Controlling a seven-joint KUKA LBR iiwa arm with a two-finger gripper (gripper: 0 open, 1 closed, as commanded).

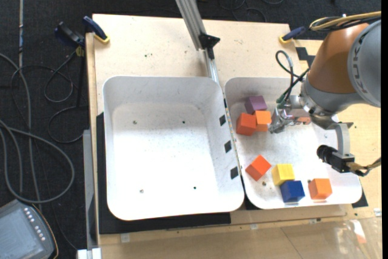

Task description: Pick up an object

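Observation:
The right bin [339, 194] holds several coloured blocks. A purple block [256, 102] lies at its back left, with a larger orange block [245, 124] and a small orange block [263, 118] just in front of it. My gripper [279, 121] hangs low over the bin, right beside the small orange block on its right side. Whether it touches that block is unclear. Nearer the front lie another orange block [259, 166], a yellow block [282, 173], a blue block [292, 191] and one more orange block [320, 188].
The left bin [160, 148] stands beside the right one, the two walls meeting at the middle. A slanted metal rail [185, 0] runs from the back down to that divide. Cables [285, 67] trail from the arm above the bin's back edge.

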